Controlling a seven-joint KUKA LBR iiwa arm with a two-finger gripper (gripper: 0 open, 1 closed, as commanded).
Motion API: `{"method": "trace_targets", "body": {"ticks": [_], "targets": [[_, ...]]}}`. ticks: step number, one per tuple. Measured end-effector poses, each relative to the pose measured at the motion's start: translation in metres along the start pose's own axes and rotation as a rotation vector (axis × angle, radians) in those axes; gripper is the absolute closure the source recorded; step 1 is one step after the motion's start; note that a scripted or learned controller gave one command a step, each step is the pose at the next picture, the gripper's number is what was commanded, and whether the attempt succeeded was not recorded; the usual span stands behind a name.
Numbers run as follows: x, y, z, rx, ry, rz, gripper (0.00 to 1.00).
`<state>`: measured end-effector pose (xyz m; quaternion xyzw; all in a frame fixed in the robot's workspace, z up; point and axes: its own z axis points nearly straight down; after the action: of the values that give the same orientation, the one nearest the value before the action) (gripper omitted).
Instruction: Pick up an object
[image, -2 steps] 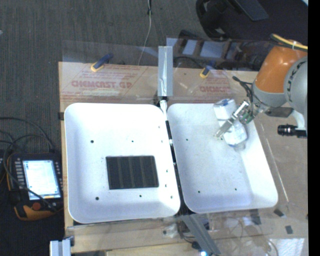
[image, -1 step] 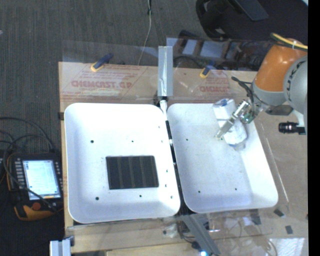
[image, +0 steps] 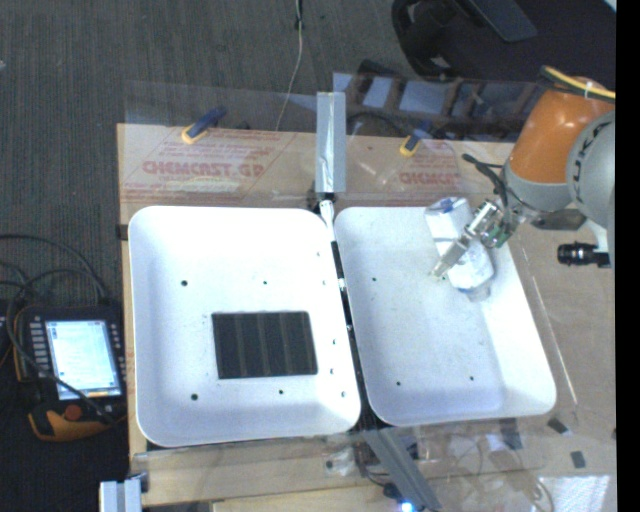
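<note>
Camera view, near to far: you have a dark ribbed panel (image: 264, 343) flat in the left bin (image: 160, 300). Farther back, in the right bin's (image: 520, 385) upper right, the hand (image: 462, 255) sits over a pale, whitish object (image: 474, 275); can't tell its opening or any hold.

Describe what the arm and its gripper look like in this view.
The arm is grey, with a rounded orange band above the wrist. A thin dark cable loops beside the wrist. The gripper is small, in pale metallic grey, ending in two slim light-coloured fingers. No markings are legible.
</note>
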<state>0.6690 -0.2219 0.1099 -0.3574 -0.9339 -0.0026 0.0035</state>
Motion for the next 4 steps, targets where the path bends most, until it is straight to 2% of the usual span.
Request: {"method": "trace_targets", "body": {"ticks": [1,2,3,4], "targets": [[0.001,0.002,0.001,-0.002,-0.001,-0.069,0.00],[0.038,0.013,0.004,0.002,-0.009,0.062,0.00],[0.030,-0.014,0.019,-0.009,0.000,0.142,0.00],[0.030,-0.012,0.013,-0.008,0.003,0.140,1.00]]}}
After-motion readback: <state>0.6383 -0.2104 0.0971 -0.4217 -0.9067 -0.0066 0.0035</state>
